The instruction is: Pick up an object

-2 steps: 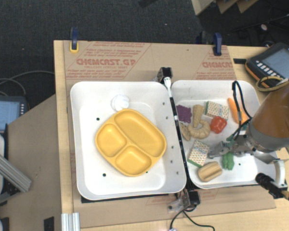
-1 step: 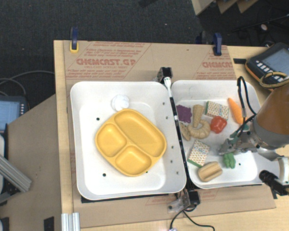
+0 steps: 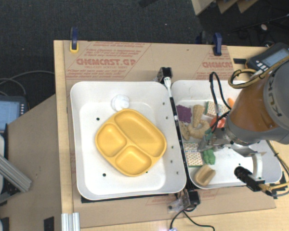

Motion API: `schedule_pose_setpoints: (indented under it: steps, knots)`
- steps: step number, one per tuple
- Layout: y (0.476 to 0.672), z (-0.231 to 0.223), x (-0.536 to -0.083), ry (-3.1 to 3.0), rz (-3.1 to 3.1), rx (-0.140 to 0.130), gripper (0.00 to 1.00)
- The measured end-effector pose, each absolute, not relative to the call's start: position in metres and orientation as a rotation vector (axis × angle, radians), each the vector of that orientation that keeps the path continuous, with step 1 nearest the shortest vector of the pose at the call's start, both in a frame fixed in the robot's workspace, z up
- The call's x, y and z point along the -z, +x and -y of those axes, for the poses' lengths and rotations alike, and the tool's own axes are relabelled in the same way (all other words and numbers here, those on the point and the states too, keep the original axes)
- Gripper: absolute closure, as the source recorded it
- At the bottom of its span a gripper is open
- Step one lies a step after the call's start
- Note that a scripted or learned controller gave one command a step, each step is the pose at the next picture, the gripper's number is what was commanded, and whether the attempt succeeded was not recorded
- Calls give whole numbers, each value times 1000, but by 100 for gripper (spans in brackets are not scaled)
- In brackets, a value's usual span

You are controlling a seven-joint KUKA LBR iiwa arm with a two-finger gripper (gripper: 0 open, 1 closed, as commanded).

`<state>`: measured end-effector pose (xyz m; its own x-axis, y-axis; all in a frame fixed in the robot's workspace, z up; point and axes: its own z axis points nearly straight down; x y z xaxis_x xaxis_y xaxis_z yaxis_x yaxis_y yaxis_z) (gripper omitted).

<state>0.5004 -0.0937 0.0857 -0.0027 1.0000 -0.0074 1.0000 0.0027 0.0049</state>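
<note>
The right bin (image 3: 231,177) holds several small items. Among them are a purple piece (image 3: 183,112), a tan block (image 3: 197,115), a green piece (image 3: 208,156) and a tan bun-like lump (image 3: 205,175). An orange bit (image 3: 218,122) shows beside the arm. My gripper (image 3: 209,141) hangs low over the middle of this bin, just above the green piece and among the tan pieces. The grey arm with its orange band (image 3: 253,112) hides much of the bin's right half.
The left bin (image 3: 84,143) carries a yellow divided plate (image 3: 130,141) and a small white round lid (image 3: 120,101) behind it. A black divider clip (image 3: 164,73) sits between the bins. Cables loop off the arm at the right.
</note>
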Motion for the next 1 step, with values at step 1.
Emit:
schedule_pose_setpoints:
  steps: [1]
  knots:
    - [514, 21, -189, 2211, -2224, -8, 100]
